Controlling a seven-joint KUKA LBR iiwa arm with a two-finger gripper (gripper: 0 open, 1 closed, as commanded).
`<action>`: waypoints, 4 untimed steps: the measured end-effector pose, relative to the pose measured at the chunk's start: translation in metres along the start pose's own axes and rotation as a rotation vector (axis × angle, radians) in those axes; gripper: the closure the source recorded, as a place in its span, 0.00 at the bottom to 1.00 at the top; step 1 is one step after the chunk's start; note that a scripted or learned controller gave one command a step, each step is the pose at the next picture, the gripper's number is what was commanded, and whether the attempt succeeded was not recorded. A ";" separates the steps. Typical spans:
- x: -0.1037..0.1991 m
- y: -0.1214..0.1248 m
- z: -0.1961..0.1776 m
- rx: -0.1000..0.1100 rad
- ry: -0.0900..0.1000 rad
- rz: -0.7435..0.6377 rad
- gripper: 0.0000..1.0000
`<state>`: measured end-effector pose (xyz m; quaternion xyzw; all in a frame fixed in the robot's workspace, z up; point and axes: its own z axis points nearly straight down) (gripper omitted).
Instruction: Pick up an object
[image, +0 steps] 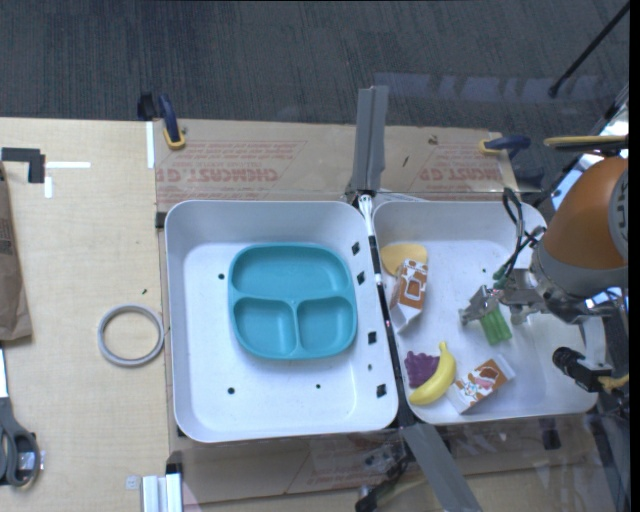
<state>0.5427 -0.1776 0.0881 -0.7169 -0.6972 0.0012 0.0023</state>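
My gripper hangs over the middle of the right bin, at the end of the grey arm with the orange band that comes in from the right. A small green object lies tilted right at the gripper's tip, partly covered by it; whether it is gripped is hidden. To the left are a yellow banana beside purple grapes, an orange-and-white packet with a yellow piece behind it, and a white-and-red carton near the front.
The left bin holds a teal divided plate. A grey divider post rises between the bins at the back. Out on the bench at the left lie a tape ring and scissors.
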 end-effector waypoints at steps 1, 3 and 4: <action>-0.001 -0.001 -0.005 0.005 0.002 0.004 1.00; 0.016 -0.013 -0.028 0.003 0.000 -0.235 1.00; 0.042 -0.050 -0.118 -0.001 -0.001 -0.391 1.00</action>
